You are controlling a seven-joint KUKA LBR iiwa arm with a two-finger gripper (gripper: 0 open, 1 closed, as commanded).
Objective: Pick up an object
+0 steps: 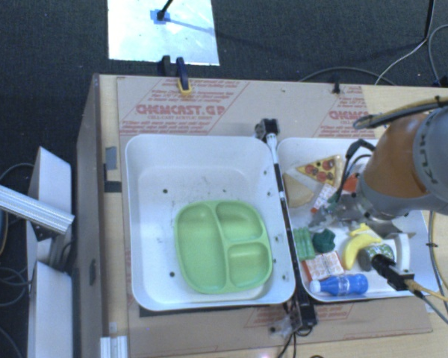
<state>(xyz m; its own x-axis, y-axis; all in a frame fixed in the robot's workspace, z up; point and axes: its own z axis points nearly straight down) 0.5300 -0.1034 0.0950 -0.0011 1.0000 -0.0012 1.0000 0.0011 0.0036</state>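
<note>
Camera view, near edge of the right bin [411, 293]: a blue bottle [342, 283], a red-and-white packet [325, 264] and a banana [356, 246]. Left bin [145, 200] holds a green divided plate [224, 246]. Mid-bin, the gripper [330, 213] sits low over the clutter, its state not discernible; a pizza slice [321, 170] lies beyond.

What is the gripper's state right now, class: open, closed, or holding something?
Gripper: cannot be told; it sits low in the right bin among the items, near the pizza slice.
</note>
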